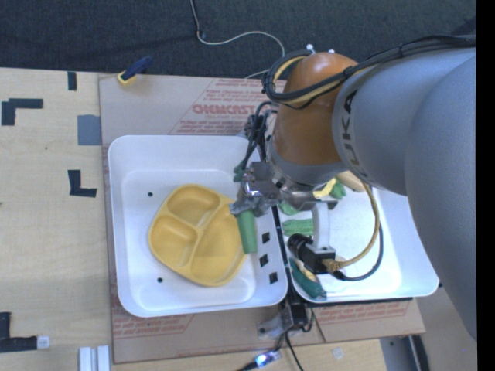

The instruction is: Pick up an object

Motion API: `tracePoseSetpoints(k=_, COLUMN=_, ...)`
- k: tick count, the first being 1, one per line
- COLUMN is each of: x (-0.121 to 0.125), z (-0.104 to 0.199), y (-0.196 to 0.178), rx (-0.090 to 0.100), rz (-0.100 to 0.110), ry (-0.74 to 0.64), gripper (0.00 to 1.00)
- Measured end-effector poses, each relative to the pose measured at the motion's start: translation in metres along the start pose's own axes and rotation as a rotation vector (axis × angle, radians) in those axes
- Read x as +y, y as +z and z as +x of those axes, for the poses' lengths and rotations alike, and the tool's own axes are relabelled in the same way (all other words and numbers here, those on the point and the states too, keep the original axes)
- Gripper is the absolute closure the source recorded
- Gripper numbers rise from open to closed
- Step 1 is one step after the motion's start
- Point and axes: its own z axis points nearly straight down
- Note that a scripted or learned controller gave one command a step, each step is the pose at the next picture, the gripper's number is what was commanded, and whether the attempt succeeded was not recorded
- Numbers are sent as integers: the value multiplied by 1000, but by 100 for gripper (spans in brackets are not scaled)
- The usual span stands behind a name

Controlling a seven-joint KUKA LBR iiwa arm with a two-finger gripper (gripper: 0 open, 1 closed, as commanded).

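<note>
My gripper (249,207) hangs at the left bin's (124,207) right edge, beside the yellow divided plate (193,234). A green cylinder-like object (247,232) sits below it, possibly between my fingers; I cannot tell. Lifting clear remains.

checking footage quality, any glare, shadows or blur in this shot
Camera view: even, soft lighting; the yellow plate and left bin look sharp, with mild shading along the bin walls; the arm, close to the lens, looks softer and casts shadow over the right bin.
</note>
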Motion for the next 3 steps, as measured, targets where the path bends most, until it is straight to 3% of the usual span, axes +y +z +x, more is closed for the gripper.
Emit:
tracePoseSetpoints(k=1, x=2, z=-3, y=19, rx=-4, rz=4, ry=5, gripper=100)
tracePoseSetpoints(k=2, x=5, z=-16, y=15, rx=-3, rz=1, ry=6, gripper=100)
tracePoseSetpoints(k=3, x=13, z=-2, y=13, rx=-2, rz=1, ry=4, gripper=100)
